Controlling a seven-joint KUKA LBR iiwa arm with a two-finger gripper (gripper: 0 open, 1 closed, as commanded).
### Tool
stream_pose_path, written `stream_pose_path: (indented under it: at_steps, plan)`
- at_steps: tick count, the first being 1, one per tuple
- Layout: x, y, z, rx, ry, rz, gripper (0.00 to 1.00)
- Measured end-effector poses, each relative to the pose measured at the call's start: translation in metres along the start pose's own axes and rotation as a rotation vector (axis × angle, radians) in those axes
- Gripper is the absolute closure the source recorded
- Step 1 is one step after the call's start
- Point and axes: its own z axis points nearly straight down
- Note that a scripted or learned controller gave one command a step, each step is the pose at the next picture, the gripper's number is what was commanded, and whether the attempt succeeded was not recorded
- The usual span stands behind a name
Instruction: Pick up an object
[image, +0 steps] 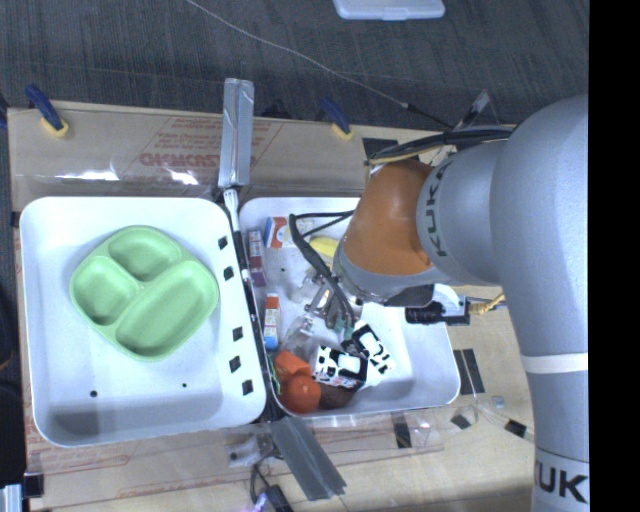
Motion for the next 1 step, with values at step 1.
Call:
stream_pose_path:
  at_steps: [1]
  plan:
    - [-0.0008,0.0018,-0.0106,0.0,-0.002,-0.008,1.0]
